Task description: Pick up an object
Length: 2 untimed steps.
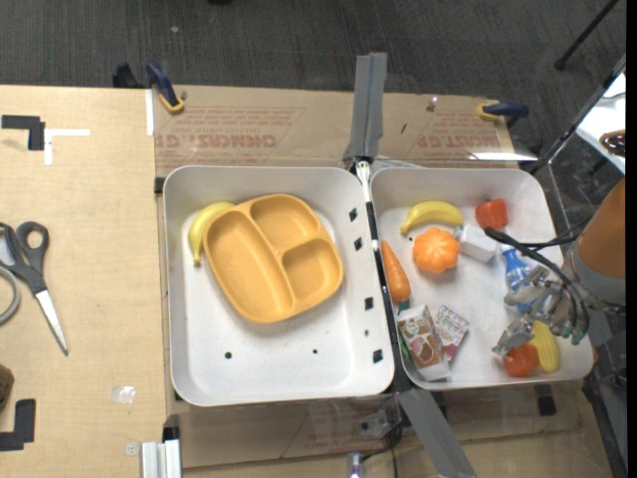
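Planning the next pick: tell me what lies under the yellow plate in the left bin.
A banana pokes out from under the plate's left rim; its other end is covered. Whatever else might lie beneath the plate is hidden.

Plate (274, 272) in left bin (189, 366); carrot (395, 272) in right bin (468, 179).

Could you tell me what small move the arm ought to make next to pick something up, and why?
Probably a short descent. The gripper hovers at the right bin's front right corner, right over a red toy beside a small yellow piece. Nothing shows between its fingers, so lowering around the red toy and then closing looks like the likeliest step, though the crowding could spoil the grasp.
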Motion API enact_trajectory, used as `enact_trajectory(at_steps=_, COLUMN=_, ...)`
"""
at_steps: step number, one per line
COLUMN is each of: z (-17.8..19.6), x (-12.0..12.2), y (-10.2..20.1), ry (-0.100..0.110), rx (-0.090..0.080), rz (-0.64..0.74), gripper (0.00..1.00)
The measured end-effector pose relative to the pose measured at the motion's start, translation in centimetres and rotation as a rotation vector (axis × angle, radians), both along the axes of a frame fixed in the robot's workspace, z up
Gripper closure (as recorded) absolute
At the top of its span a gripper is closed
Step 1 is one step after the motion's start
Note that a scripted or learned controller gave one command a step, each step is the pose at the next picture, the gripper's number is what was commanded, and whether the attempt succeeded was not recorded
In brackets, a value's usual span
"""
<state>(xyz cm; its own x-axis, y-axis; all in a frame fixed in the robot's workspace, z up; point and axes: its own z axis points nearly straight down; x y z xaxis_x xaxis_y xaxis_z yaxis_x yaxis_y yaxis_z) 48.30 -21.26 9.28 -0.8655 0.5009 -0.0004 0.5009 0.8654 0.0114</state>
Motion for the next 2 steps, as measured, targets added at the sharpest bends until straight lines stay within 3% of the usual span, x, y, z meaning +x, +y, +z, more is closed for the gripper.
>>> enact_trajectory(at_steps=2, z=-0.01, x=-0.07, y=-0.13, ry=0.001, rx=-0.002, rz=0.039, gripper=0.0)
